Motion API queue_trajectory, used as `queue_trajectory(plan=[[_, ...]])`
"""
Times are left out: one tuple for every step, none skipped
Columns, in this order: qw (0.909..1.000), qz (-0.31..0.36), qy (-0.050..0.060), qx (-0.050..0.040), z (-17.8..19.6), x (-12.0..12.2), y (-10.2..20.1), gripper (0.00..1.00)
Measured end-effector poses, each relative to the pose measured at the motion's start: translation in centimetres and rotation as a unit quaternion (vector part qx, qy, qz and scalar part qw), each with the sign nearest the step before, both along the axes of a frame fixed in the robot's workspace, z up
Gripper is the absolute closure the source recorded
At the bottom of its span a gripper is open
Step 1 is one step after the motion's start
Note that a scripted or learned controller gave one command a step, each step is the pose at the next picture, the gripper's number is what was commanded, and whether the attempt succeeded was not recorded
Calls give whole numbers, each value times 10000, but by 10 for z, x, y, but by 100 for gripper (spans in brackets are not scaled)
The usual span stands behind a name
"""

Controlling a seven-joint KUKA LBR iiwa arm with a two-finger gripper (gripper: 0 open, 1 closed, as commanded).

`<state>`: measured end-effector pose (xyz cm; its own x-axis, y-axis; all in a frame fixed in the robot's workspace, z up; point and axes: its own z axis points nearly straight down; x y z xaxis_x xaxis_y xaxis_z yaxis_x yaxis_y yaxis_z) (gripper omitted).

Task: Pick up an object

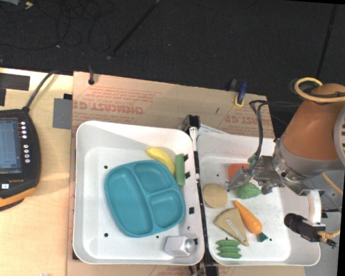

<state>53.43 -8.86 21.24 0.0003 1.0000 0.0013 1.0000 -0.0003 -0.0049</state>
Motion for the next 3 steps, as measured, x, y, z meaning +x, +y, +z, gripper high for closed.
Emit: queue_trajectory(plan=[[10000, -10, 8, -4, -43, 2, -40, 0], [10000, -16, -23, 14, -126, -59, -48, 0], [10000, 19, -41, -6, -123, -15, -2, 0]])
